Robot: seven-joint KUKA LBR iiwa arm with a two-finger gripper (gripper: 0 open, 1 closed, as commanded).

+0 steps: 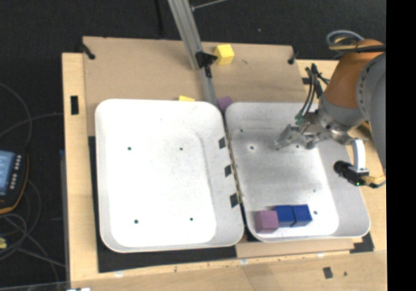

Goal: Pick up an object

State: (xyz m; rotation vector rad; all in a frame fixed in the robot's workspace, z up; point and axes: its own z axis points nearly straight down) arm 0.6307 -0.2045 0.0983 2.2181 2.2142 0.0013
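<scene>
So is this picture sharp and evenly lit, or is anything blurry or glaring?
In the camera view, the light is soft and even; the white bins look bright and slightly washed out, without hard glare. The whole image is a little grainy. The gripper looks smeared, while the blue block and purple block are clearer, with faint shadows.

1. The right bin (325,173) has open floor in its middle and far part.
2. A purple block (266,220) and a blue block (292,214) stand touching at its near wall, crowding that edge.
</scene>
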